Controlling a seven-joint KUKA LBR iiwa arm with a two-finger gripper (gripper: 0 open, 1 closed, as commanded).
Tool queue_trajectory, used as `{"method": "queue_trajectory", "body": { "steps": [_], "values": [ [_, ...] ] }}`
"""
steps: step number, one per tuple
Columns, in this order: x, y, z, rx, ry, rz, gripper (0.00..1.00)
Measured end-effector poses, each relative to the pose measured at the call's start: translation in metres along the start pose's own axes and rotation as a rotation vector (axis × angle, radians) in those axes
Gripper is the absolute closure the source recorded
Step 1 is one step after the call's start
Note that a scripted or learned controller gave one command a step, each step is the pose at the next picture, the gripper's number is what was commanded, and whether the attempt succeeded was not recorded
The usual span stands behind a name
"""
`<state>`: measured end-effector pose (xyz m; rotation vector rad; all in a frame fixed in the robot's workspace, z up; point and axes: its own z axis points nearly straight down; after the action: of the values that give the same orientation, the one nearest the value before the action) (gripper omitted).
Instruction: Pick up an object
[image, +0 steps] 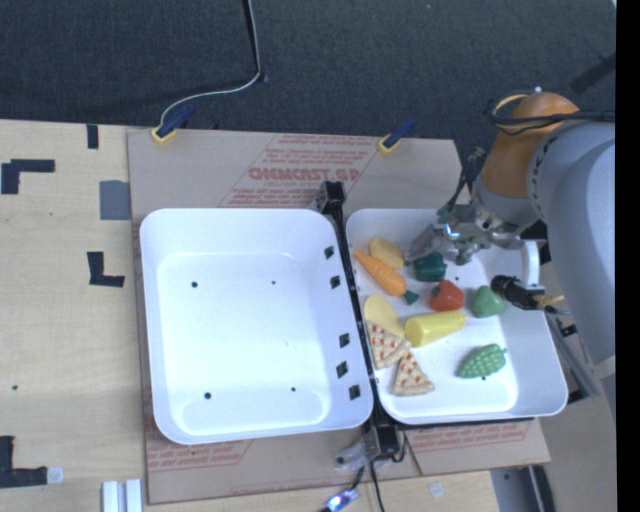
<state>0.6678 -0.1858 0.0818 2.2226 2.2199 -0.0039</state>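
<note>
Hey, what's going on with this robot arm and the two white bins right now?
A grey robot arm reaches in from the right, and its gripper is low over the right bin, right by a small dark green toy. That bin holds toy food: an orange carrot, a red piece, a yellow corn cob, two waffle-patterned wedges and a bumpy green piece. Whether the gripper has actually grasped anything is not clear. The left bin sits alongside.

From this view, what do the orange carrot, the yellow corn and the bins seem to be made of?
The carrot and the corn look like moulded plastic toys: flat, even colour and smooth, rounded shapes. The bins seem to be thin, glossy white plastic with rounded rims, though the view leaves that open.
</note>
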Motion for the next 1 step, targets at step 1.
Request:
{"method": "queue_trajectory", "body": {
  "steps": [1],
  "values": [
    [0.0027,0.0008,-0.0131,-0.002,0.000,-0.003,1.00]
  ]
}}
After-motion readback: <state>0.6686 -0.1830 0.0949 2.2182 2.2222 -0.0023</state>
